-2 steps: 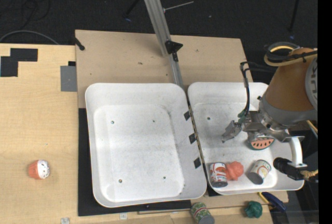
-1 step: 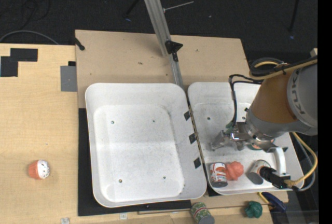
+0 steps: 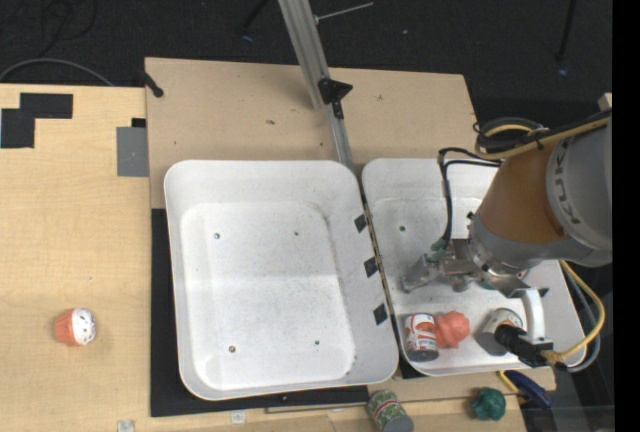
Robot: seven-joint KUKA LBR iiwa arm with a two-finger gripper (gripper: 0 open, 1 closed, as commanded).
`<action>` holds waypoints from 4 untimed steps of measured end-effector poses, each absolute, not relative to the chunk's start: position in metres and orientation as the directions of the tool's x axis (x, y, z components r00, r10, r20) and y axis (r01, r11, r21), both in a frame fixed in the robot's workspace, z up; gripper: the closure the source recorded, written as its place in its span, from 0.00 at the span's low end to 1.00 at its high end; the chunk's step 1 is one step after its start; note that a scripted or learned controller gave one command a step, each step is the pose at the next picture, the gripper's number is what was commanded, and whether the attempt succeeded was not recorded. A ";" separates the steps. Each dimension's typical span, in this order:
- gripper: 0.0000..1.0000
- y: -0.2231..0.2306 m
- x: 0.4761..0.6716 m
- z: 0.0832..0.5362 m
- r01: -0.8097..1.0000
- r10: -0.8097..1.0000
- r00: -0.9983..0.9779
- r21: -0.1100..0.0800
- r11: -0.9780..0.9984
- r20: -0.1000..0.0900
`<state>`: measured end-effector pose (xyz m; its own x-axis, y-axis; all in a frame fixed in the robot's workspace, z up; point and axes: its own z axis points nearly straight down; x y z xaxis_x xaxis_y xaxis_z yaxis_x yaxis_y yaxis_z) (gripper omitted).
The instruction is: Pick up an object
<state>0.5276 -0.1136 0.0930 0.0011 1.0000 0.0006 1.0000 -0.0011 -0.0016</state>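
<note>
The two-finger gripper (image 3: 425, 275) hung low inside the right white bin (image 3: 400, 182), on the end of the grey and orange arm (image 3: 540, 205). I could not tell if the gripper was wide or narrow, because it looked like one small grey lump. Nothing could be seen held in it.

Just below the gripper, near the front wall of that bin, lay a small round can with a red and white label (image 3: 422, 334). A soft orange-red lump (image 3: 454, 327) lay touching the can on its right side. These two were the nearest things to grab, so I think the gripper was low in this bin to go for one of them. It was not over either one yet; it sat a little above them in the picture.

They touched each other, so grabbing one could push the other.

Far to the gripper's left, past the left white bin (image 3: 260, 220), a little orange and white ball (image 3: 75, 327) rested on the wooden table. A green lump (image 3: 489, 404) sat outside the bins, below the gripper.
</note>
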 end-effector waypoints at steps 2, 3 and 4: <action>1.00 -0.121 0.533 0.162 1.000 1.000 0.000 0.003 0.000 -0.001; 1.00 -0.122 0.534 0.208 1.000 1.000 -0.001 0.002 0.001 0.000; 1.00 -0.071 0.550 0.201 1.000 1.000 -0.004 -0.002 0.004 0.002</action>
<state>0.5502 -0.0709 0.2012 -0.0040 1.0000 0.0020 1.0000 0.0041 -0.0024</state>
